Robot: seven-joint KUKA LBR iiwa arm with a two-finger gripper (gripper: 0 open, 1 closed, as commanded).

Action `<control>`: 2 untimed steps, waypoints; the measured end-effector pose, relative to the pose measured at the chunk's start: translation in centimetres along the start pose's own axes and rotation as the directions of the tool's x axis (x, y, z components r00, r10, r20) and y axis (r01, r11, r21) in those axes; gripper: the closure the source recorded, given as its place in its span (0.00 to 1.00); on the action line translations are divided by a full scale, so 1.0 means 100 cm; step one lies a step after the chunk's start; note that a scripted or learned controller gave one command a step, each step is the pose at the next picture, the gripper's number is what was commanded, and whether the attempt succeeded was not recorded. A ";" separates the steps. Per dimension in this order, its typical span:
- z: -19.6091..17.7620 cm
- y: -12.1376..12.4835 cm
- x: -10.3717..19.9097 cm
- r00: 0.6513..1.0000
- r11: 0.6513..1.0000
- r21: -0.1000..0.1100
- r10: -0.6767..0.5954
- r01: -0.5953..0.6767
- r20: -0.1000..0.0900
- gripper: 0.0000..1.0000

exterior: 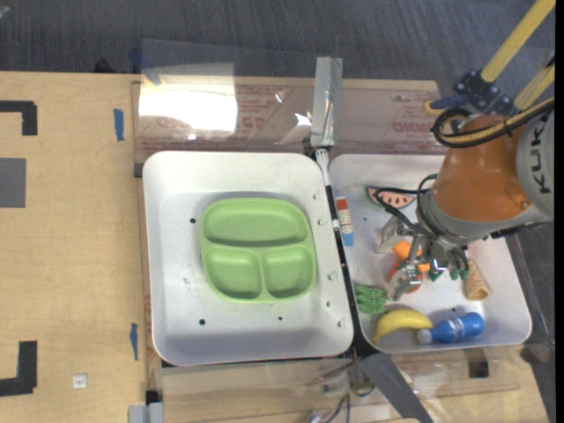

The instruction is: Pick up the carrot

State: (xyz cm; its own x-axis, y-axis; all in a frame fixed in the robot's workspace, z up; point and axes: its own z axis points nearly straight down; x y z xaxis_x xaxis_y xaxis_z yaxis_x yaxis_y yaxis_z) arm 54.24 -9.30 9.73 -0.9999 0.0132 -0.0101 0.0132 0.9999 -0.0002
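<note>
The carrot [403,249] shows as a small orange shape in the middle of the right bin [511,324], mostly hidden under the gripper. The gripper [412,270] is low over it, hanging from the orange band of the arm [480,179], which reaches in from the right. From this angle the gripper's body blocks the contact with the carrot.
Also in the right bin are a watermelon slice [392,198] at the back, a banana [401,322], a blue bottle [454,327], a green leafy item [370,300] and an ice cream cone [476,280]. The left bin [176,192] holds a green divided plate [258,247].
</note>
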 end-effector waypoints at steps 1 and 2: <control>-0.009 0.001 -0.001 1.000 1.000 0.000 -0.001 0.001 0.003 1.00; -0.128 0.071 0.002 0.998 0.998 -0.002 -0.057 0.057 0.006 1.00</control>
State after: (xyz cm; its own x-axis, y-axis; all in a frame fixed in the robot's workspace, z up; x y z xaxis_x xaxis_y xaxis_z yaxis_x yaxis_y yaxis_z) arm 54.04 -2.21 22.53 -0.9989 -0.0442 -0.0165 -0.0443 0.9990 0.0014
